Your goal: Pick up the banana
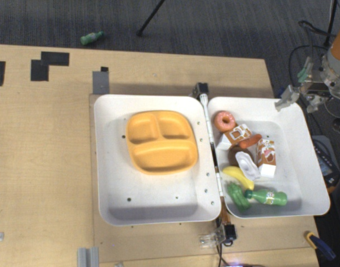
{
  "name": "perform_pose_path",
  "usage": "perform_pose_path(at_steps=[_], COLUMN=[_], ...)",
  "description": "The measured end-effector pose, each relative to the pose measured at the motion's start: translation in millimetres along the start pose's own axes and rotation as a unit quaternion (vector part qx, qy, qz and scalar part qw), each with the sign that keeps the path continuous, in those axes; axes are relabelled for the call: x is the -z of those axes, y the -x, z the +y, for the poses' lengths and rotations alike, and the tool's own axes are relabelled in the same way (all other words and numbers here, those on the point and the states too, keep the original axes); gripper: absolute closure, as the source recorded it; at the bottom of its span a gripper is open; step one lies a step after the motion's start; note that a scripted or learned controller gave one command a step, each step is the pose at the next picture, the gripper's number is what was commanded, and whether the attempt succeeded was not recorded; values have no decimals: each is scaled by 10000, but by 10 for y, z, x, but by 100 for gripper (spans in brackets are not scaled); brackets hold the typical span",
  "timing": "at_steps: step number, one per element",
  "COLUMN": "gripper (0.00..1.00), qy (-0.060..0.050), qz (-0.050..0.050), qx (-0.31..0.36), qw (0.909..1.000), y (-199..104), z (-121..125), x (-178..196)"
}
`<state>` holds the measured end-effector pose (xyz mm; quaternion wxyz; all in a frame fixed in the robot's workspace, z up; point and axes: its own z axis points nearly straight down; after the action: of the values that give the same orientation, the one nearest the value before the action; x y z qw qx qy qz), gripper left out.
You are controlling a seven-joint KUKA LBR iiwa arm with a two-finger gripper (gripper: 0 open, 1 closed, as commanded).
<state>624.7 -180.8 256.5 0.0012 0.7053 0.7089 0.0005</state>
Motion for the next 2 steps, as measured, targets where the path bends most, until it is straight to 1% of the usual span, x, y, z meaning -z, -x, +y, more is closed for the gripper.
perform_pose_path(at_steps=[1,2], gripper=[0,0], qy=[-6,117], qz=[6,-53], qx=[1175,530], qw=[9931,9985], y=[-299,-699], z=[-579,-966], x=[-968,-1460])
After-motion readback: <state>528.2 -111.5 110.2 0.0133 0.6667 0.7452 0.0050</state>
